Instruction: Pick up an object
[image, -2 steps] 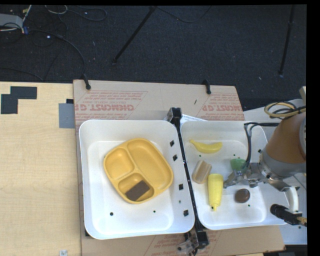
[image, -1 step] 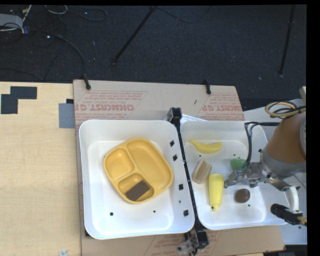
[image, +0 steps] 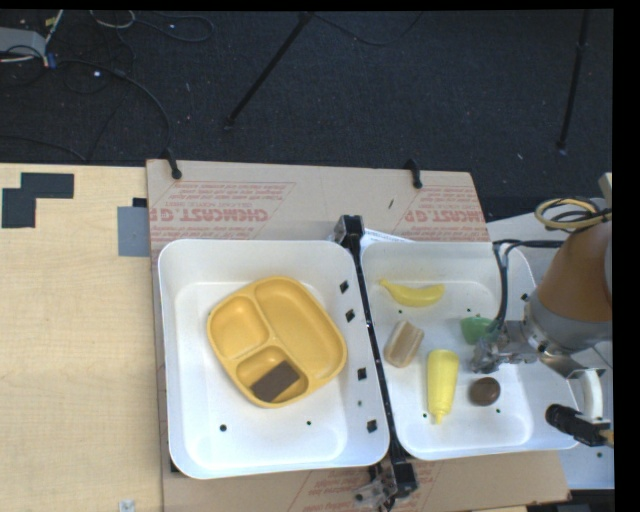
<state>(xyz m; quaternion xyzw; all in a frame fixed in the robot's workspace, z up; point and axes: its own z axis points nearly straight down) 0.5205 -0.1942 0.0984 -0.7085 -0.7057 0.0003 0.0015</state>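
From the overhead camera I can't tell my pincer's (image: 492, 352) state. I judge I should settle squarely over one item before squeezing. In the right bin (image: 512, 430): a green object (image: 474, 327) touching it, brown ball (image: 484, 391) just below, corn (image: 441, 383), banana (image: 412, 293). The left bin (image: 190, 420) holds a yellow tray (image: 275, 338).

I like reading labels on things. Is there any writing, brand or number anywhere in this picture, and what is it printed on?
"CHEMCAST": red print on the cardboard sheet behind the left bin; it appears upside down, so the reading is uncertain.
A second red print of the same kind on the cardboard behind the right bin: too blurred to read.
Faint red print on the cardboard at the bottom edge: unreadable.
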